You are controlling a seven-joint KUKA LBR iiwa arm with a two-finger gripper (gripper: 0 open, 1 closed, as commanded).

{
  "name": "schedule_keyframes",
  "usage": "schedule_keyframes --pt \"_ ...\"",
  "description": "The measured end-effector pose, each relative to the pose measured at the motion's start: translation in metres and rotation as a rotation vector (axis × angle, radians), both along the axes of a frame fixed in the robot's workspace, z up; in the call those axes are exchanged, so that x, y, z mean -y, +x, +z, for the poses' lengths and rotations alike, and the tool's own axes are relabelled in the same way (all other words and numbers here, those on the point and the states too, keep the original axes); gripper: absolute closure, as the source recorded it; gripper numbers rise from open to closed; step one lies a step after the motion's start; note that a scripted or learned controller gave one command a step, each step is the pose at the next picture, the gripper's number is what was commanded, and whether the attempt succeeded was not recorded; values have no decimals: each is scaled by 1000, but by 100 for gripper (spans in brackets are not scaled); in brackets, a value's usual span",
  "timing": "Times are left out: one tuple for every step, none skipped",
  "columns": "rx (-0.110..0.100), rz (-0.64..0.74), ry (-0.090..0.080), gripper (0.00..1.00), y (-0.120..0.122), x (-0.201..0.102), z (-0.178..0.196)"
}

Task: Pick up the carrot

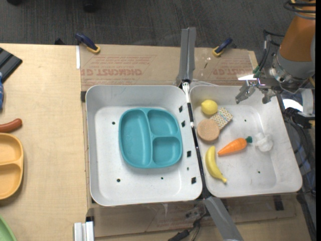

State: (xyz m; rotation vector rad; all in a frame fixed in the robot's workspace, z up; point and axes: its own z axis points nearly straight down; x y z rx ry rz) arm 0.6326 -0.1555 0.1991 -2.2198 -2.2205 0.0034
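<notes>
Broadly, a pale wooden bench [45,84] fills the left of the view, and a sheet of brown cardboard [130,67] lies behind the two white bins, pinned by a blue and yellow clamp [88,43] at each far corner.

The left bin [91,134] holds one thing, a teal divided plate [150,137], which sits near its middle with the long compartment on the left and two smaller ones on the right. The right bin [287,154] holds the small items.

The grey arm [298,39], with its orange band, enters at the upper right and ends above the far right corner of the right bin. Its gripper [254,95] hangs there with the two fingers spread apart and nothing between them, well apart from the carrot.

A banana [214,164] lies along the near left side of the right bin, curving toward the front. The carrot [233,146] lies flat near the bin's middle, just right of the banana's upper end, its point toward the banana and its green top toward the right. A small whitish object [263,143], too blurred to name, sits just beside that green top. A round tan disc [208,130] rests above the banana, touching a speckled square piece [223,117], and a lemon [209,107] sits just behind both.

At the left edge, on the bench, an orange divided plate [10,167] lies below a brown sausage [10,125].
</notes>
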Motion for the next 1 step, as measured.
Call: schedule_keyframes --pt "-1 77 1 0 -74 13 -92"
